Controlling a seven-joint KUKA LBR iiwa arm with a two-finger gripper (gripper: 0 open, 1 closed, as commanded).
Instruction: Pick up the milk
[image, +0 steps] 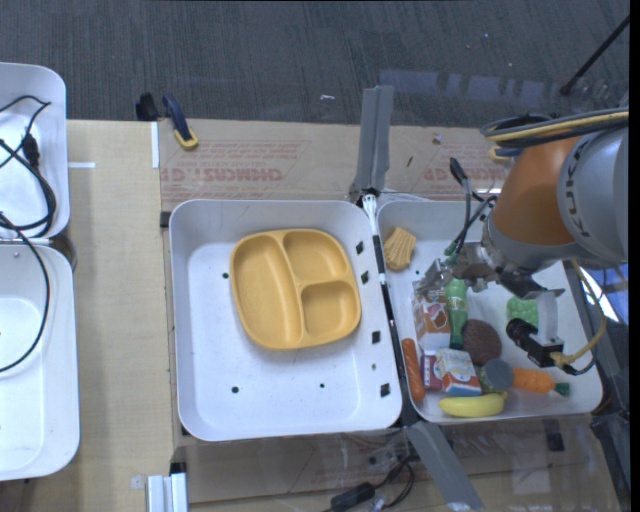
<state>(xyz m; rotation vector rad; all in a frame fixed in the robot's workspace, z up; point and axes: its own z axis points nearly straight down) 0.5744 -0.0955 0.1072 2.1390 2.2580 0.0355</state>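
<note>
- Right now the grey KUKA arm w/ orange band (545, 205) is reaching in from the right, hanging over the back part of the right shallow white bin (592, 395).
- Its two-finger gripper (447, 278) is sitting low at the left-middle of that bin, among the items; can't tell how far the claw is parted or whether it's got hold of anything, too cluttered and small.
- Small red-and-white milk carton w/ blue print (455, 371) is lying near the bin's front, apart from the gripper, nearer the camera than it.
- Carton is sitting btwn a long orange-red sausage-like toy (411, 365) on its left and a dark grey round lid-like thing (496, 376) on its right.
- Yellow plastic banana (474, 405) is lying just in front of the carton, touching or nearly so.
- Brown oval potato-like lump (482, 340) is resting just behind-right of the carton.
- Green bottle-shaped item (457, 308) is standing by the gripper, close behind the carton.
- Orange plastic carrot w/ green tip (537, 381) is lying at front right.
- Tan waffle-textured piece (399, 247) is lying at the bin's back-left corner.
- Left shallow white bin (200, 400) is holding a yellow three-compartment plastic tray (295, 288), well apart from the arm.
- Both bins are sitting on a brown cardboard-covered bench (240, 160).
</note>
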